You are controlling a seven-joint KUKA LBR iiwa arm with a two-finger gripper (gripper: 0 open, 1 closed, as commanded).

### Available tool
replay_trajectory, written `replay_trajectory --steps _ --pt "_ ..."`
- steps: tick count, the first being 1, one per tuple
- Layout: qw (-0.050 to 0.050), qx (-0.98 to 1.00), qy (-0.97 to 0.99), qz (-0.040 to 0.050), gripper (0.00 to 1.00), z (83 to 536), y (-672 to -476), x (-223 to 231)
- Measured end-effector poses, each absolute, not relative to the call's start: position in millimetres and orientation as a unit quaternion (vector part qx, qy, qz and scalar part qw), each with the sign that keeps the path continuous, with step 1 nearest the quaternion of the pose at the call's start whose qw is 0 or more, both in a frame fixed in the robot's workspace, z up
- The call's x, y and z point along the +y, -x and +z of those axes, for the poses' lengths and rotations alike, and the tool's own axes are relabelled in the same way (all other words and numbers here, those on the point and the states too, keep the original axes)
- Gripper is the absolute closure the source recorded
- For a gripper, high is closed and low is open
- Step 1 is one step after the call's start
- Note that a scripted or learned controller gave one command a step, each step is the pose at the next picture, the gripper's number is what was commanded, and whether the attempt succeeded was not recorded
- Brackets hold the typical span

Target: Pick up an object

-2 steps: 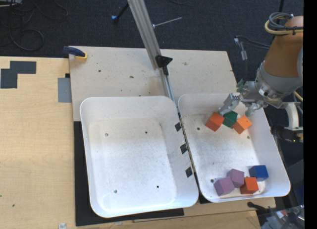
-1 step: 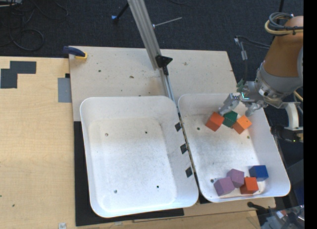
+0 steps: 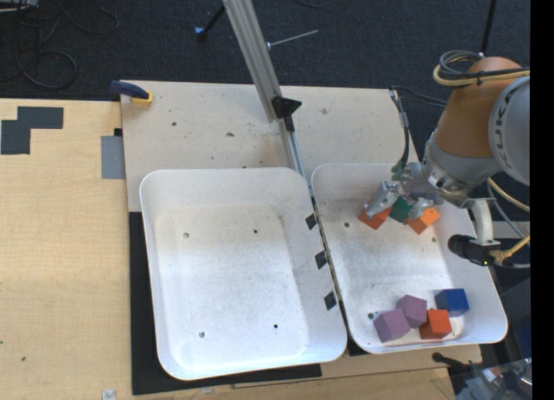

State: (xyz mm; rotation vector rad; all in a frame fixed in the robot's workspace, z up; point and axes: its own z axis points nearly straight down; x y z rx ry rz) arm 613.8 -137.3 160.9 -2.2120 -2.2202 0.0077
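Claw (image 3: pixel 387 202) is down in the right bin (image 3: pixel 381 303), sitting in a tight cluster of an orange block (image 3: pixel 373 220), a green block (image 3: pixel 401 210) and a second orange block (image 3: pixel 421 220); can't tell if it's clenched or released, or whether anything is actually in it. Risk: blocks touch, so it may wedge between two, shove them apart, or lift one by a corner and drop it. Easier targets sit well apart at the bin's near edge: purple blocks (image 3: pixel 401 318), blue block (image 3: pixel 452 300).
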Motion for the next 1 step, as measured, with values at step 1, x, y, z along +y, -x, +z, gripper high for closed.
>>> replay_trajectory --steps 1 --pt "0.004 -0.708 0.706 0.0024 0.00 111.5 -619.8 -131.7"
